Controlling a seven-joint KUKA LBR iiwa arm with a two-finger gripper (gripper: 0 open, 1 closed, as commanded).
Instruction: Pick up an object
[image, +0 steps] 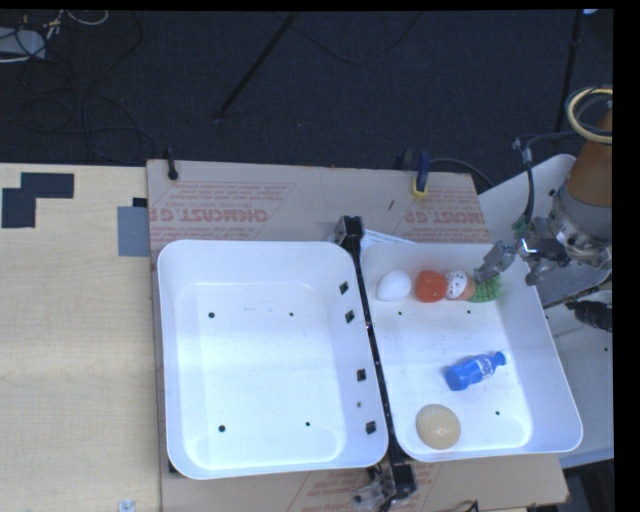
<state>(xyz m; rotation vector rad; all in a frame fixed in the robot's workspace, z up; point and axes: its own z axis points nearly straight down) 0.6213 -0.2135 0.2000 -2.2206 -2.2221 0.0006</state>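
The right bin (530, 330) holds several small objects. Along its far wall lie a white egg-shaped piece (394, 286), a red-orange ball (431, 286) and a small white, orange and green toy (470, 288). A blue bottle (474, 369) lies on its side in the middle, and a tan round object (438, 425) sits near the front wall. My gripper (512, 268) hangs over the bin's far right corner, just right of the green toy. It is open, with nothing between its fingers.
The left bin (180, 300) adjoins the right one along a black divider (360, 330). Both rest on a cardboard sheet (250, 205). The arm's orange band (592, 170) and cables stand at the right edge. A light wooden bench top (70, 350) lies to the left.
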